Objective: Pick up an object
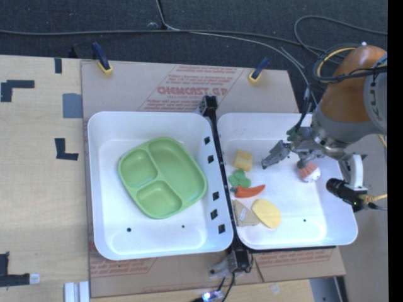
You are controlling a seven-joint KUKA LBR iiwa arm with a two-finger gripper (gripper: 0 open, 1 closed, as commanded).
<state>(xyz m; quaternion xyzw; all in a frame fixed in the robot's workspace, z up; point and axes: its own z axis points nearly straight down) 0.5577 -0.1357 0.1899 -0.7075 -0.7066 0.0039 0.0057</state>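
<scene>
My gripper (306,167) hangs over the right part of the right bin (340,234), its fingers spread open. One dark finger (273,156) points left and down toward the bin floor. A small red and white object (308,172) lies on the bin floor just under the gripper, between the spread fingers; nothing shows it being gripped. Left of the gripper lie a yellow block (243,160), a green piece (238,179), an orange-red stick (250,191), a yellow oval (267,213) and a tan wedge (245,214).
The left bin (104,231) holds a green divided plate (162,176). A black divider (217,168) runs between the two bins. Cables trail across the dark floor behind the bench and loop around the arm's orange band (352,74).
</scene>
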